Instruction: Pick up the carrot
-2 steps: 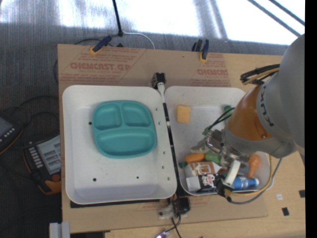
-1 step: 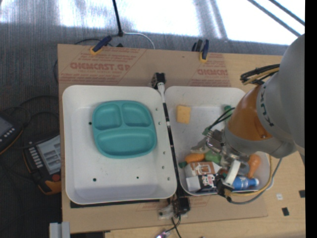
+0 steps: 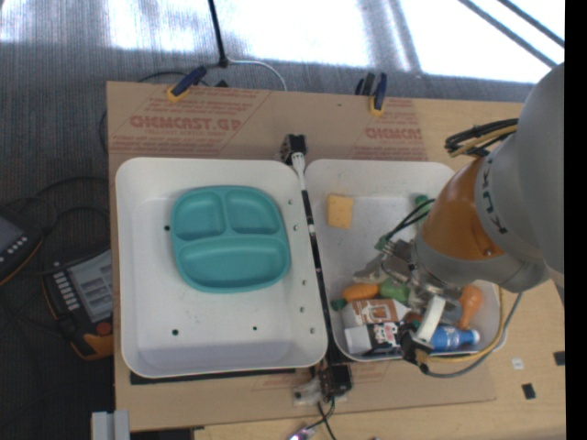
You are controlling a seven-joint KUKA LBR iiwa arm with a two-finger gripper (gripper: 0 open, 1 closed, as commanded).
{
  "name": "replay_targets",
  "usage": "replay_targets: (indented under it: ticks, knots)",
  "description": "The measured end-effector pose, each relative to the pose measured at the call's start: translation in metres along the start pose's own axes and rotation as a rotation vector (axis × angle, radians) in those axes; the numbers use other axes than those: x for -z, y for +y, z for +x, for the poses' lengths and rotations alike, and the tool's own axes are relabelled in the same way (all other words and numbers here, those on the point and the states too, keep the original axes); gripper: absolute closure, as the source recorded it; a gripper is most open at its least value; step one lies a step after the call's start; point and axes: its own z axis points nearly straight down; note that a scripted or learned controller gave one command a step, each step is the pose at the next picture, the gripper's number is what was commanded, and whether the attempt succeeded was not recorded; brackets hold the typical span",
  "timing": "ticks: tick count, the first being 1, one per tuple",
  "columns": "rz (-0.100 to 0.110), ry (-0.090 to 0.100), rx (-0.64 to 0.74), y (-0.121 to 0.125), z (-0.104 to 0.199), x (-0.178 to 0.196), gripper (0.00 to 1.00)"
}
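Note:
The carrot point(image 3: 360, 292), a short orange piece with a green top, lies in the right bin point(image 3: 367, 183) near its front left, among other items. My gripper point(image 3: 401, 278) is low over the clutter just right of the carrot, its metal body close to the carrot's green end. The orange-banded wrist point(image 3: 459, 223) hides what lies under it. Nothing shows the carrot lifted; it rests on the bin floor.
A yellow square block point(image 3: 339, 212) lies at the right bin's back left. A brown packet point(image 3: 376, 313), a white-and-blue bottle point(image 3: 448, 337) and another orange item point(image 3: 470, 304) crowd the front. A teal divided plate point(image 3: 229, 237) sits in the left bin point(image 3: 138, 319).

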Motion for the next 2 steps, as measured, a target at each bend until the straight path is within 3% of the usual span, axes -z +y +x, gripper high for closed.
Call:
replay_targets:
  ticks: [2]
  knots:
    - [0.000, 0.000, 0.000, 0.0000, -0.0001, 0.0000, 0.00]
